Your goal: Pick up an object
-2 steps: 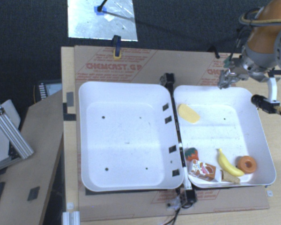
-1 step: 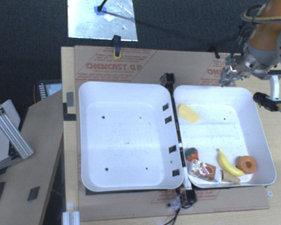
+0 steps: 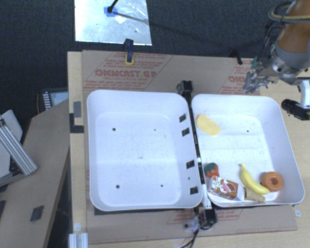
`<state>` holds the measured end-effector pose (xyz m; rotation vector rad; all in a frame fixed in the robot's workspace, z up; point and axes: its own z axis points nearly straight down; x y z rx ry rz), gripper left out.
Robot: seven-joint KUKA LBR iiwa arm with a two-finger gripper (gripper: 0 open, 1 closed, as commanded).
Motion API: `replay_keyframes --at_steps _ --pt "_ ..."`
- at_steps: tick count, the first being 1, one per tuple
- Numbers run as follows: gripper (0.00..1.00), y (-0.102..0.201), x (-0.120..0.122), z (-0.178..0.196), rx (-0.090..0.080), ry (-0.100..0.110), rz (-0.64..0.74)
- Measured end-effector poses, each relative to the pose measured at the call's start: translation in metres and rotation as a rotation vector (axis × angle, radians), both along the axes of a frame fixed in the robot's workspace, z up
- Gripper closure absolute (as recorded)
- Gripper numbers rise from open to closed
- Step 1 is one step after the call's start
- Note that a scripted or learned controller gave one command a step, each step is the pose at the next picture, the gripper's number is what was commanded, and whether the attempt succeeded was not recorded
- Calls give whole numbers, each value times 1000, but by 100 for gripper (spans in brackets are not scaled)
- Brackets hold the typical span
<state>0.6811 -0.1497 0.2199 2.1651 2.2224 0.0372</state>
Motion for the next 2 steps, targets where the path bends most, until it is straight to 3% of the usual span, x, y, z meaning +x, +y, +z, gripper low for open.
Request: replay_keyframes --at_steps 2 --pt "100 0 2 23 -2 -8 4"
